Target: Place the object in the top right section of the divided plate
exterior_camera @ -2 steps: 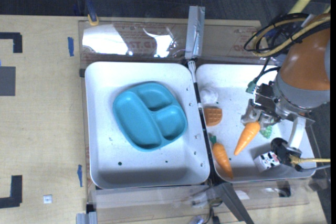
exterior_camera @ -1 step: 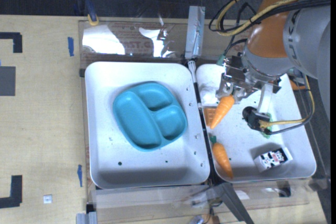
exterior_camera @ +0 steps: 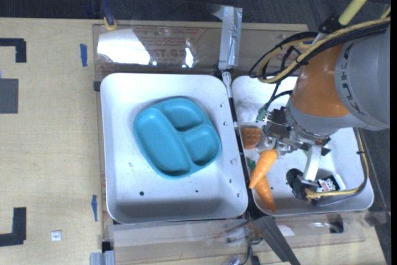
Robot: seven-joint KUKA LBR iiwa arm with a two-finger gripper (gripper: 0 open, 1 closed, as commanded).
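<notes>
The wooden bench (exterior_camera: 49,133) carries the two white bins, and the grey arm (exterior_camera: 366,80) with its orange band reaches in over the right bin (exterior_camera: 350,186), where the pincer (exterior_camera: 276,147) hangs close to that bin's left wall. The left bin (exterior_camera: 118,186) lies well to the left of the pincer, beyond the shared rim, and holds the blue divided plate (exterior_camera: 162,141), which sits flat near its middle with one long section and two smaller ones. The carrot (exterior_camera: 263,169), the task's thing, is in the right bin just below and slightly left of the pincer. Its broad end is right up against the pincer's underside and its long axis runs on a slant, the narrow tip pointing down and to the left toward the rim between the bins. Whether the pincer is spread or pressed together on the carrot cannot be told from this angle. A second orange piece (exterior_camera: 267,197) lies just below the carrot's tip, farther from the pincer, and a small brown thing (exterior_camera: 250,135) sits just left of the pincer against the bin wall.
</notes>
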